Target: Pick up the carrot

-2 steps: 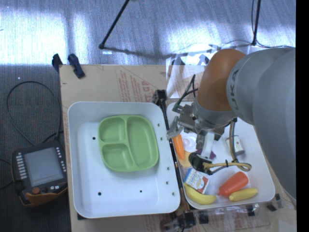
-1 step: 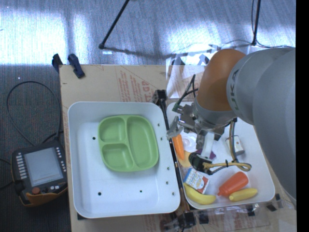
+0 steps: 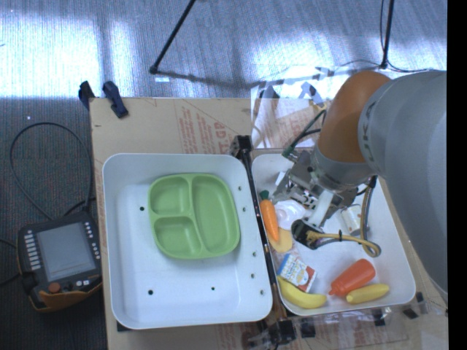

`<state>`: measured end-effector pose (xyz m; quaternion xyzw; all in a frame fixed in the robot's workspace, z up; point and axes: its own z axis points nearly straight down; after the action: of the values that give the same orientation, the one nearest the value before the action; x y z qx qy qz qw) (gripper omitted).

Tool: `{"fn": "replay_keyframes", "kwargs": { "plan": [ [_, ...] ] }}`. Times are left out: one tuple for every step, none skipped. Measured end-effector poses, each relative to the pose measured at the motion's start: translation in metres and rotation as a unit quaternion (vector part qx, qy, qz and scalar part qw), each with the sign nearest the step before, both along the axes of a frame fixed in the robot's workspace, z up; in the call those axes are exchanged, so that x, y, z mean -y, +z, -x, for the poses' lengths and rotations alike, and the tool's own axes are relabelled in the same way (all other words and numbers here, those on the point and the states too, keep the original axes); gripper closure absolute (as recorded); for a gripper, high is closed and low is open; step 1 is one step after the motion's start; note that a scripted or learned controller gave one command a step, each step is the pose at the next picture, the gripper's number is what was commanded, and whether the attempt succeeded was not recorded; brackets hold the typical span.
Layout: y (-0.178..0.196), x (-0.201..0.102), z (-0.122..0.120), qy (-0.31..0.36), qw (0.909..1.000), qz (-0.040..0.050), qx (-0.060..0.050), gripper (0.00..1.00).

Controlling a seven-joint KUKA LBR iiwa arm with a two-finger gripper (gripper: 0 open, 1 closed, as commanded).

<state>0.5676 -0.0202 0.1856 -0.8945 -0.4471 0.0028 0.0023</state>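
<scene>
Carrot point(image 3: 269, 220) lies in the right bin point(image 3: 398, 257), hard against its left wall, green top toward the far side and orange taper pointing nearer. The gripper point(image 3: 295, 199) hangs just beside it on the right, but whether it is parted or closed I cannot tell, so nothing counts as held. To grasp well, I judge the arm should shift left over the carrot's thick middle and close across its width, minding the wall (little room on that side). The carrot looks smooth, glossy, likely slippery plastic. Near its tip sit a small printed carton point(image 3: 295, 272) and a curved yellow banana point(image 3: 302, 296).
</scene>
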Motion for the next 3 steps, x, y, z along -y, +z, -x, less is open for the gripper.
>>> {"fn": "replay_keyframes", "kwargs": {
  "plan": [
    [0.0,-0.041,0.025,-0.115,0.9934,-0.0003,-0.003,0.0],
    [0.0,0.016,-0.014,-0.28,0.9599,0.0017,-0.001,0.0],
    [0.0,-0.063,-0.011,-0.345,0.9386,0.0004,-0.001,0.0]
  ]
}}
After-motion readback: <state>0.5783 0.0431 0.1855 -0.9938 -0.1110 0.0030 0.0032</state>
